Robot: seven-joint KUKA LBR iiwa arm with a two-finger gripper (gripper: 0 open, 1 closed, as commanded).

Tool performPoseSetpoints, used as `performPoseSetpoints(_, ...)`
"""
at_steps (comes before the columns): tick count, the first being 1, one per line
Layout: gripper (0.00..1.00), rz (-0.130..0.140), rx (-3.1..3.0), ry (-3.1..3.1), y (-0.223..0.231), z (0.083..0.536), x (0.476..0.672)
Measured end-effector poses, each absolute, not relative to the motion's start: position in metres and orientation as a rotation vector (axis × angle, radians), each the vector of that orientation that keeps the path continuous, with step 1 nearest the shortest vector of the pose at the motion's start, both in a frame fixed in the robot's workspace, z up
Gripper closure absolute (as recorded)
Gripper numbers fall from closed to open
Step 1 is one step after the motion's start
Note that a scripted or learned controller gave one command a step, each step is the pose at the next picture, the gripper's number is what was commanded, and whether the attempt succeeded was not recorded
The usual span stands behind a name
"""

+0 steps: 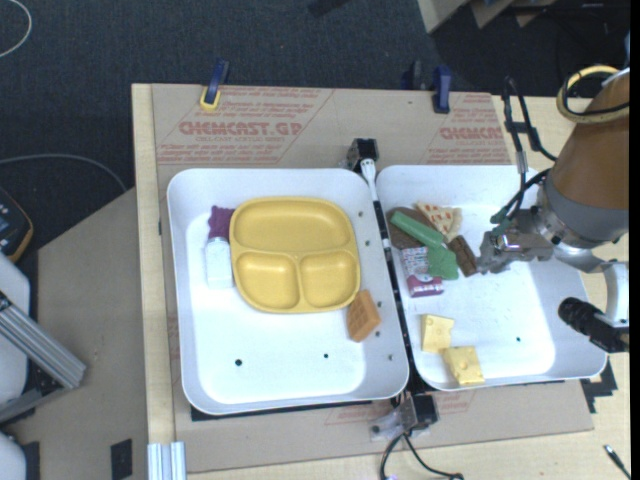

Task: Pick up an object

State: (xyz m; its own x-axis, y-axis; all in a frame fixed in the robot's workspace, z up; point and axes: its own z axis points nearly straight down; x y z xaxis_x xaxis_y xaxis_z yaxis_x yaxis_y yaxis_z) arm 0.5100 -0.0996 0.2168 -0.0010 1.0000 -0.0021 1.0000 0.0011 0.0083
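Note:
The right bin point(520, 353) holds a green piece point(416, 230), a tan wedge with red spots point(440, 215), a brown bar point(463, 256), a small packet with green and purple print point(424, 271) and two yellow blocks point(436, 332) point(463, 365). My gripper point(496, 252) hangs low over the middle of the right bin, just right of the brown bar. The wrist hides what lies directly under it. I see nothing held.
The left bin point(290, 368) carries a yellow divided plate point(295, 253), a purple-and-white bottle point(217, 243) at its left and an orange-brown piece point(363, 317) near the divider. A black fitting point(588, 320) sticks out at the right bin's right edge.

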Motion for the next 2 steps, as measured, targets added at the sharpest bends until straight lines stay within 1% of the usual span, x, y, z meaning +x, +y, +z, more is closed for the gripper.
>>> performPoseSetpoints(1,1.0,0.003,2.218,2.22,-0.1,0.225,0.511)
performPoseSetpoints(2,1.0,0.005,2.213,2.225,-0.058,0.226,0.542)
